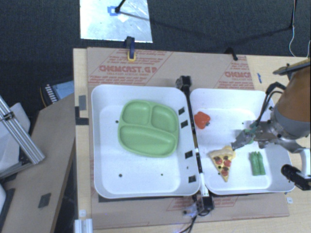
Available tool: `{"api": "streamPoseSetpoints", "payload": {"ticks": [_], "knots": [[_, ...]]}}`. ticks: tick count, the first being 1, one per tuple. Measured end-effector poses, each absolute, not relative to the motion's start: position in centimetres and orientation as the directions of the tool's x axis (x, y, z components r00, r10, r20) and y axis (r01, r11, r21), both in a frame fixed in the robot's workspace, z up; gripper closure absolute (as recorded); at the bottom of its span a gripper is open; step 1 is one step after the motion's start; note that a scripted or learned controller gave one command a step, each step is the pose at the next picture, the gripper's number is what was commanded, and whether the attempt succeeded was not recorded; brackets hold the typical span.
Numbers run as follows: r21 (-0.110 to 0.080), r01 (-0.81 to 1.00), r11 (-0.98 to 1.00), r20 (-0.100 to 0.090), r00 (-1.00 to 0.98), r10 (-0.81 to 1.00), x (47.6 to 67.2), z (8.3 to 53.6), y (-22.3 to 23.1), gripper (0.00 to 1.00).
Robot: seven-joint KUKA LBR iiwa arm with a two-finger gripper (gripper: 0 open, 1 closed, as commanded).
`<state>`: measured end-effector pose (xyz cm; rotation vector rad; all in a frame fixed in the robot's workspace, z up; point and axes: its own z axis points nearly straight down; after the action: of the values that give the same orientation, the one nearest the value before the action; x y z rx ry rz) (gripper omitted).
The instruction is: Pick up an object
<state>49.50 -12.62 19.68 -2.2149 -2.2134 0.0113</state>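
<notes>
While gripper (238, 142) sits by 1 pizza slice (222, 161), grip state unclear; right bin (228, 98) also has 1 tomato (201, 119), 1 green veg (257, 162); left bin (107, 178): 1 green plate (148, 128).

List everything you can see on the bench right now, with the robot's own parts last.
left bin: 1, white, left half of the bench
right bin: 1, white, right half, against the left bin
divided plate: 1, green, three compartments, in the left bin
red toy: 1, red-orange, possibly a pepper, upper left of the right bin
pizza slice: 1, yellow with red spots, lower middle of the right bin
green stalks: 1 bundle, green, lower right of the right bin
cardboard sheet: 1, brown with red print, under both bins
arm: 1, grey with orange band, reaching in over the right bin
tool: 1, dark, just above the pizza slice's crust end
</notes>
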Motion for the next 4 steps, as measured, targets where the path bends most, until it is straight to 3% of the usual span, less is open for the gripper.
{"api": "streamPoseSetpoints", "payload": {"ticks": [1,2,3,4], "knots": [[0.001,1.000,0.003,0.000,-0.003,1.000,49.8,20.3,-12.6,0.00],[-0.002,1.000,0.001,0.001,-0.001,1.000,50.9,15.0,-12.5,0.00],[0.002,1.000,0.000,0.002,0.000,1.000,50.3,9.5,-11.9,0.00],[0.003,1.000,0.003,0.005,-0.003,1.000,50.6,8.9,-11.8,0.00]]}}
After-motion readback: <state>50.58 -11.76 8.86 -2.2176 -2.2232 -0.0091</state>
